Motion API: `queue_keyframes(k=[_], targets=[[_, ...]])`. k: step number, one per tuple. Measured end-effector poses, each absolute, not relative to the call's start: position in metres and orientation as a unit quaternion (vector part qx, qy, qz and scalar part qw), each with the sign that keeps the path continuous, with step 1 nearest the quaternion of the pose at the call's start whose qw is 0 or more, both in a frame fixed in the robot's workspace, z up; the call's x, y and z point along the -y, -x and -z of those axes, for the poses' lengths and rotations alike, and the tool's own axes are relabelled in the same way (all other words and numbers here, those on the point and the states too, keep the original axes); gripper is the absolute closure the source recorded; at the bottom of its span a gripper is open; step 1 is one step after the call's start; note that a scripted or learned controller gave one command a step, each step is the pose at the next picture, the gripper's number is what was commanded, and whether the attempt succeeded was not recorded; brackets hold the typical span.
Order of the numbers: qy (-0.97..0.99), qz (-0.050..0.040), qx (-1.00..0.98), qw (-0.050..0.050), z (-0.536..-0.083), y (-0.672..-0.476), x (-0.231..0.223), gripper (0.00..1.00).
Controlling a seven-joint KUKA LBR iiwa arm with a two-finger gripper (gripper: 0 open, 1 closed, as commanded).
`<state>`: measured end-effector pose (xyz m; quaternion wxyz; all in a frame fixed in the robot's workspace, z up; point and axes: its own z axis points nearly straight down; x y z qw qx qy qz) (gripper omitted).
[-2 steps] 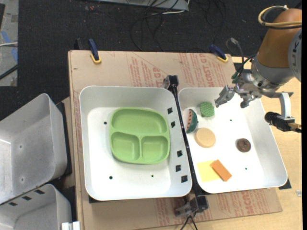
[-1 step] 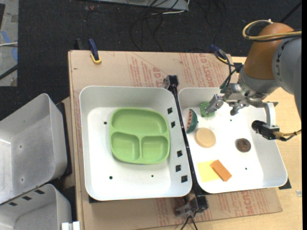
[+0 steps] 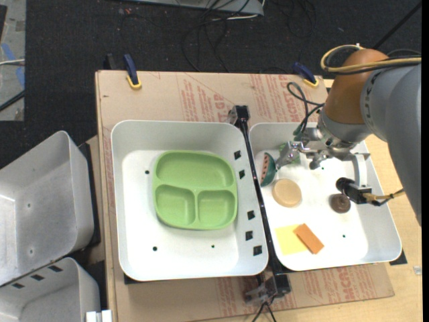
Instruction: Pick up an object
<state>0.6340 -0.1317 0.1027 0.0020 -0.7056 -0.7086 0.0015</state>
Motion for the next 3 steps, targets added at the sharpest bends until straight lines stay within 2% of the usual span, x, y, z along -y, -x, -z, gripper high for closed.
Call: queue_keyframes(k=[1,2,3], targets=[[0.706,-0.0006,0.708,0.0,-0.092,-0.634,0.131,0.0],[0.706,0.0004,0.708,-0.001,-0.103,-0.635,0.131,1.0],[0.706,0.0023,0.708,-0.004,-0.162,-0.645,0.136,1.0]])
